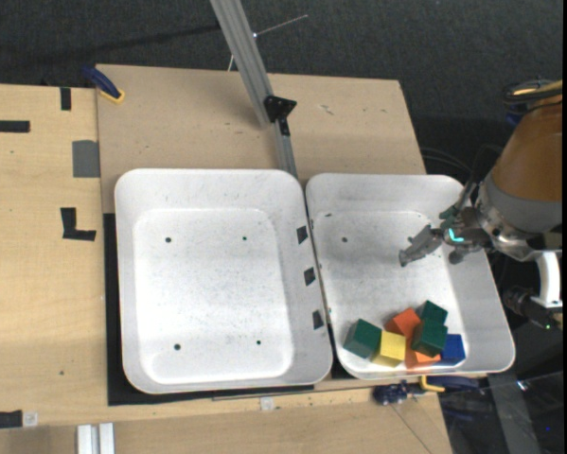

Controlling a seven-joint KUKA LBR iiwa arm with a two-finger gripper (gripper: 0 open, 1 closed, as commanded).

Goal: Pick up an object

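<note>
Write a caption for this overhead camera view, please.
Robot arm's pincer hovers over the right bin, above colored blocks clustered at its near edge.

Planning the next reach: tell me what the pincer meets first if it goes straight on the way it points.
Probably bare floor of the right bin: the pincer points left and downward. The blocks lie off that line, nearer the camera. Depth is uncertain.

Bench [359,112], wood: two white bins side by side. Left bin [132,282]. Right bin [378,192]: cluster of blocks at its near edge, green [363,337], yellow [392,347], orange [406,322], dark green [433,322], blue [453,348]. Hand [417,249] over right bin's far-right part, apart from the blocks.
</note>
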